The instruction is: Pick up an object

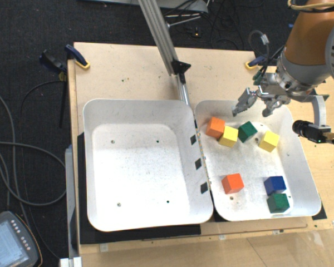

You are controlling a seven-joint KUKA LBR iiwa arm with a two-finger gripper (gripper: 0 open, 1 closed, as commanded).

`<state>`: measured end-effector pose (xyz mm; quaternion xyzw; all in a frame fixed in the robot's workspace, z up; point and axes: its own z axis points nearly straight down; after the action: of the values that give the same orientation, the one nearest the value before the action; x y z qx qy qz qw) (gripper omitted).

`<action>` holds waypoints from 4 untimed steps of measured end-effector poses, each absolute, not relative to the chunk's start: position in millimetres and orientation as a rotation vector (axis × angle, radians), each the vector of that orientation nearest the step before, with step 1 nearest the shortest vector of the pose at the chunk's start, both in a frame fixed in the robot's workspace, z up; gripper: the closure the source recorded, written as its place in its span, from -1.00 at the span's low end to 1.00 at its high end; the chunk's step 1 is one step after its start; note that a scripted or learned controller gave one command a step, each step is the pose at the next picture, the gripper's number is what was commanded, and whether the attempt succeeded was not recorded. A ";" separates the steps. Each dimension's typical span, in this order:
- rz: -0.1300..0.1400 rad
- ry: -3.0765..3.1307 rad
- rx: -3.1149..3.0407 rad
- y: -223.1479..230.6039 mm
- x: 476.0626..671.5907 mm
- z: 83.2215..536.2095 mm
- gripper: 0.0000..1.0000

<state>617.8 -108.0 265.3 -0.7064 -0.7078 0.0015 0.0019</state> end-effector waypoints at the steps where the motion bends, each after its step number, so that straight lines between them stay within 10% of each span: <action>1: 0.002 -2.222 -2.219 -108.2 618.0 267.6 -1.00; 4: 0.003 -2.220 -2.220 -111.7 626.0 99.0 -1.00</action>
<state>626.0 -111.7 99.0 -0.7070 -0.7072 0.0010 0.0011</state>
